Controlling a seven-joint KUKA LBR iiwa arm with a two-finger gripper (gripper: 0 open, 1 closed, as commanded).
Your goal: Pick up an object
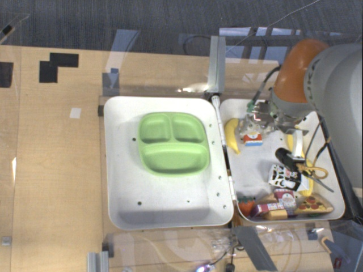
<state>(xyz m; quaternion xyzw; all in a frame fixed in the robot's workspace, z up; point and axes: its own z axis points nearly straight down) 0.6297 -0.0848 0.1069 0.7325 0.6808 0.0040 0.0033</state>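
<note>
Banana (231,136), one; green tray (172,142), one — grip of the hand (256,122) cannot be told.

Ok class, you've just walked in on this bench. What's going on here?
A grey robot arm reaches in over the right bin. Its gripper hangs low over a small red, white and blue item beside a banana. The view does not show whether anything is gripped yet. More small things lie along that bin's near edge. The left bin holds a green divided plate, well away from the arm.
</note>
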